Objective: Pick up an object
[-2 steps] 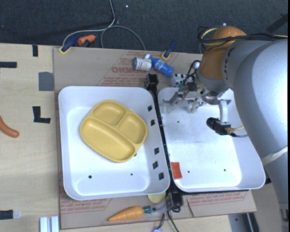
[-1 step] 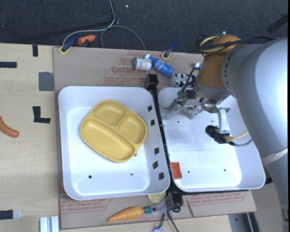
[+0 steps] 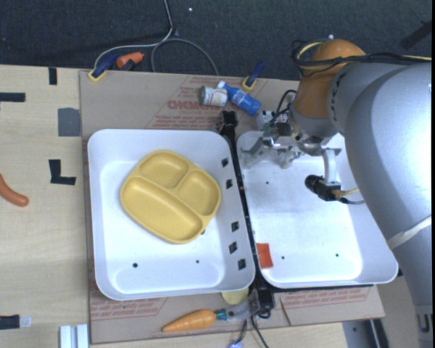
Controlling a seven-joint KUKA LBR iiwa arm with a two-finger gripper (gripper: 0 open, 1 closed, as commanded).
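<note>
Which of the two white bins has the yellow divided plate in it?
The left bin, the one farther from the arm. The yellow divided plate lies in it; the right bin sits under the arm.

A yellow plate [image 3: 171, 195] with three parts lies in the left bin [image 3: 105, 267]. The right bin [image 3: 362, 263] holds a small orange block [image 3: 263, 254] at its 7 o'clock corner. The gripper [image 3: 279, 147] hangs over that bin's 11 o'clock corner. A toy carrot [image 3: 191, 320] lies below the bins.

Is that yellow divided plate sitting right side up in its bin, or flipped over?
Right side up. The yellow plate lies flat in the left bin, and its three hollow compartments face the camera, with raised ridges between them.
</note>
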